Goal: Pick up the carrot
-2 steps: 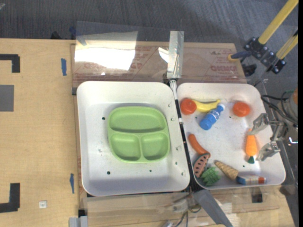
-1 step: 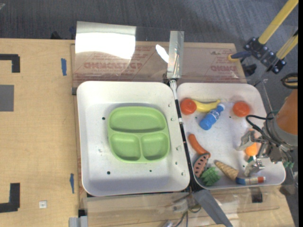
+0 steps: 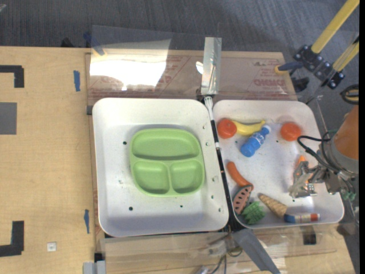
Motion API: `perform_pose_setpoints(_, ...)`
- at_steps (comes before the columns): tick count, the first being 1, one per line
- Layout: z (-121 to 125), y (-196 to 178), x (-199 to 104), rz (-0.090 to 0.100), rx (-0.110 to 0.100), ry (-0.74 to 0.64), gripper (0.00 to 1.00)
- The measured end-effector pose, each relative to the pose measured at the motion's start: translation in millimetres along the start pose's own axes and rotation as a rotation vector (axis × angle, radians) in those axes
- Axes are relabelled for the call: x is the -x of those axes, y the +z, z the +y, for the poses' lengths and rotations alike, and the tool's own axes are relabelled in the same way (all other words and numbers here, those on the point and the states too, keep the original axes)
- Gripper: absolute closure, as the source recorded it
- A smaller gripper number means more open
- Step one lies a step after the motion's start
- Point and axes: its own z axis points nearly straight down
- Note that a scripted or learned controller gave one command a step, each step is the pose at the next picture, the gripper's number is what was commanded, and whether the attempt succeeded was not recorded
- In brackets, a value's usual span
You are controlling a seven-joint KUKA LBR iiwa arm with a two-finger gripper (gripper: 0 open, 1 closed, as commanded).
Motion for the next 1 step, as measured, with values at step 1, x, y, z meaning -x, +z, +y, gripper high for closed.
perform_pose_setpoints(1,67.9,-58.4,-4.0,0.006,0.003,0.154,1.00)
